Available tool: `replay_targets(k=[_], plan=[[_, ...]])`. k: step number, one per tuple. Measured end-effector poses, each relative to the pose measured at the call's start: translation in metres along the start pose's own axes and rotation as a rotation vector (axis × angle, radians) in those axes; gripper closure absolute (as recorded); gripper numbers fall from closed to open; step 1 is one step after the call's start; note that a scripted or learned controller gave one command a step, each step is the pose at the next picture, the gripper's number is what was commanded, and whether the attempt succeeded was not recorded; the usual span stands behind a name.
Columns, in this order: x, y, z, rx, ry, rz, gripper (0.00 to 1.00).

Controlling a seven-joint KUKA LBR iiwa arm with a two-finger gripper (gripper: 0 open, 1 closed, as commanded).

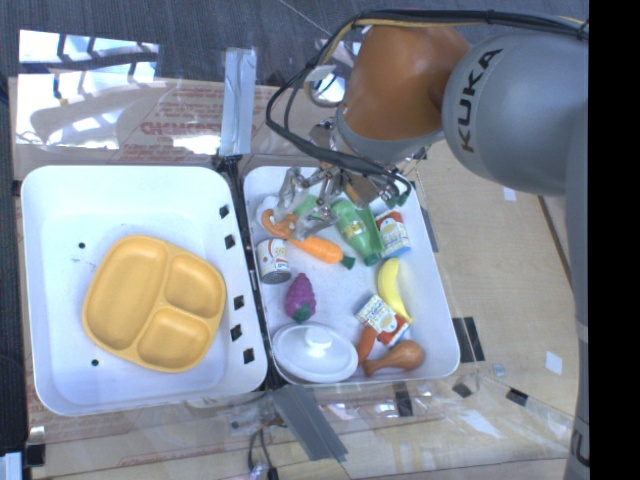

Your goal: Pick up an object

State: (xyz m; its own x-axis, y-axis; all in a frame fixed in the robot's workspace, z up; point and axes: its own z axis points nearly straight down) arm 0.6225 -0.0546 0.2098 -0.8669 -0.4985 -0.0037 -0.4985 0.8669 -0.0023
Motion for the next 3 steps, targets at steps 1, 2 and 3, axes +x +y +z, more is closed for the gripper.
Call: replay_targets(k=[1, 2, 3], plan=[[-0.005, -0.005, 0.009, 0.000, -0.001, 0.048, 1.00], [-0.015, 0.017, -0.019, 0.000, 0.000, 0.169, 1.00], [-0.020, -0.035, 0.012, -0.001, 0.001, -0.194, 1.00]])
